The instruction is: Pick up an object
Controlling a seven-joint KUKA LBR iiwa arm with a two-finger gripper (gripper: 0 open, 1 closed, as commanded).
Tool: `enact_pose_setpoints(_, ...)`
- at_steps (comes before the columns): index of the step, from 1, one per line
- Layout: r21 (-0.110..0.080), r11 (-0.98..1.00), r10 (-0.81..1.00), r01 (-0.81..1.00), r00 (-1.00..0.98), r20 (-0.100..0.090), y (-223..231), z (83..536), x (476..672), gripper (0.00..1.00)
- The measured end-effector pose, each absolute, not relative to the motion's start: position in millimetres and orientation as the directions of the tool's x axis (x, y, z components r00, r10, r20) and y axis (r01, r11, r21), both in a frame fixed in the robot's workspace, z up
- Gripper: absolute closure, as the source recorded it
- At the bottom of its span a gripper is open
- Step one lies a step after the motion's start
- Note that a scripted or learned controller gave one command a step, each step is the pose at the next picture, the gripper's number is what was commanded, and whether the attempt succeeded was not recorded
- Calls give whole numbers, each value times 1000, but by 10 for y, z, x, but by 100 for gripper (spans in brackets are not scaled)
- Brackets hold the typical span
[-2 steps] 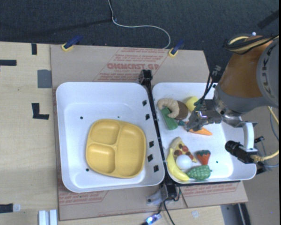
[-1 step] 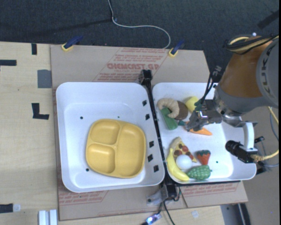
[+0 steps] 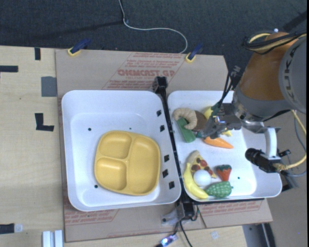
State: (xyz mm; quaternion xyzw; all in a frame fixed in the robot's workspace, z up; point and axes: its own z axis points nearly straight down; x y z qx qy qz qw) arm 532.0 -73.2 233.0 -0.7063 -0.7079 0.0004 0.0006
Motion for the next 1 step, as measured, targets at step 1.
enact_pose_setpoints(1, -3, 1, 1000, 1000, -1, 0, -673, 2316, 5280, 100)
